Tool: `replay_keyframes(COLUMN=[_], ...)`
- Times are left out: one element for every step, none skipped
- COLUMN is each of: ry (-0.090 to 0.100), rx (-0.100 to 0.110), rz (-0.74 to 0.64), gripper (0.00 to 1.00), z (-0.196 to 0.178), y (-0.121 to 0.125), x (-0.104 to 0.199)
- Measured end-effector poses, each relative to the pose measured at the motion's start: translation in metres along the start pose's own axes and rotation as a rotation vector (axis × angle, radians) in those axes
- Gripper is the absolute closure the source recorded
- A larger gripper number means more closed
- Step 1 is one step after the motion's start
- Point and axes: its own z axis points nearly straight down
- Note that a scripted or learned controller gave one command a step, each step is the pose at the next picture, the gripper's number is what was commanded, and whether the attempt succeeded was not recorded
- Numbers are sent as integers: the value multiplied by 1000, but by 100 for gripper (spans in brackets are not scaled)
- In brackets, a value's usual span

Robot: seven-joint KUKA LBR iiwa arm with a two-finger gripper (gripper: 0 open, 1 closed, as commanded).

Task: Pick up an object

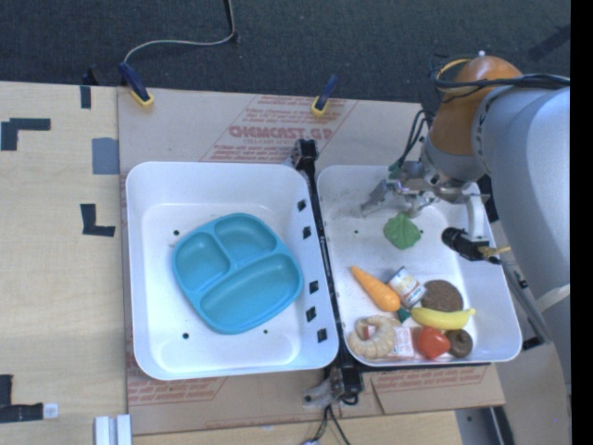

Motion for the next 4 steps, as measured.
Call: replay_keyframes(ry=[-2, -2, -3, 1], rx=[0, -2, -4, 2], rz=[0, 0, -1, -1], gripper=[0, 0, 100, 100], z=[0, -1, -11, -99], y=[-30, -48, -47, 8], x=[1, 0, 0, 66])
